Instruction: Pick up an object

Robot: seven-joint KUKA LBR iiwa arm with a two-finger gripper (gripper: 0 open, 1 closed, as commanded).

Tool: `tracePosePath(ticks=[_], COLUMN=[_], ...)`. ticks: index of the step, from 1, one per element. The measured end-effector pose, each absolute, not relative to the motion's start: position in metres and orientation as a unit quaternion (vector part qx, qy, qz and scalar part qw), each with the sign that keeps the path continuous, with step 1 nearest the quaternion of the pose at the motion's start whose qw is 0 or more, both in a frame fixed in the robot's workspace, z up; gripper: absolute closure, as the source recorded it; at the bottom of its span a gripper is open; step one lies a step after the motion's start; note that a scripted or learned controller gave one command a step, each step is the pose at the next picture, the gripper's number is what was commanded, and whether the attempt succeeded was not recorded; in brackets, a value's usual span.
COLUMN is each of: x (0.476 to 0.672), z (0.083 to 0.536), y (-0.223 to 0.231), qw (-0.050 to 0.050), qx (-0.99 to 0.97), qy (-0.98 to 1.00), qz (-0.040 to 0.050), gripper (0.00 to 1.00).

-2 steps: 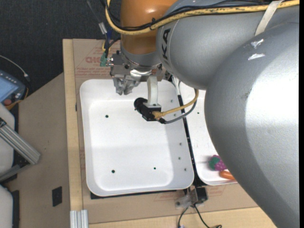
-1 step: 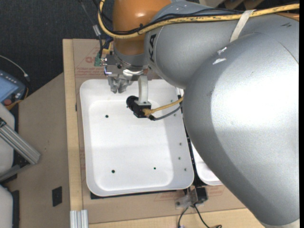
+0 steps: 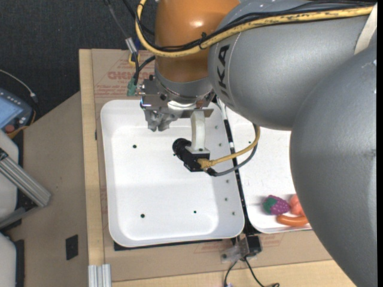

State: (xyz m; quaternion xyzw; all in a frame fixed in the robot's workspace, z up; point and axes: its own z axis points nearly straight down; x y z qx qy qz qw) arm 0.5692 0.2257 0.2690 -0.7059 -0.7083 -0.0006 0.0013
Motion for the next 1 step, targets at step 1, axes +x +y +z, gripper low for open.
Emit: tracePosePath(ticks=[1], x=[0.5632], z=[0.2716], y=[0.2145], qw=[0.001], qx=[-0.707], qy=[-0.707], qz=[0.0014], gripper=[1.0])
